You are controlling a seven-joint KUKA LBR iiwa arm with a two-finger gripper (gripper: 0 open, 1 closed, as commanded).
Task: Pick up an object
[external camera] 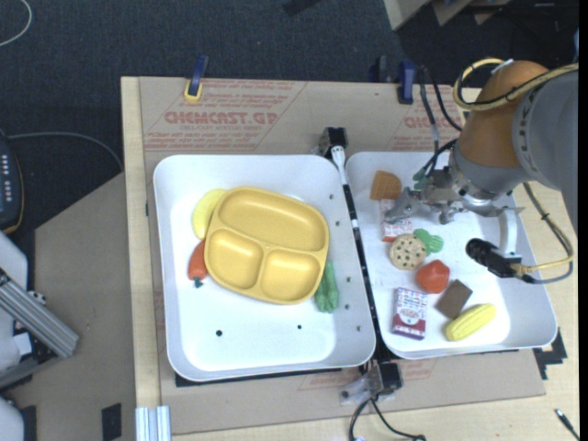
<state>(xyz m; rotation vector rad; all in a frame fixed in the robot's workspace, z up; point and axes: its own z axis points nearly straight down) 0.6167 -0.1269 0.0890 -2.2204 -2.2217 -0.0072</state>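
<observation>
Hovering: jaws (pixel 415 202) just above cookie (pixel 402 251).

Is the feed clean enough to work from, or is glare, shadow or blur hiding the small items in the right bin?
Camera view: even lighting, no strong glare on the right bin; soft shadows only. Cookie, tomato and corn read clearly, slightly soft. The end effector is cluttered and hard to resolve.
</observation>
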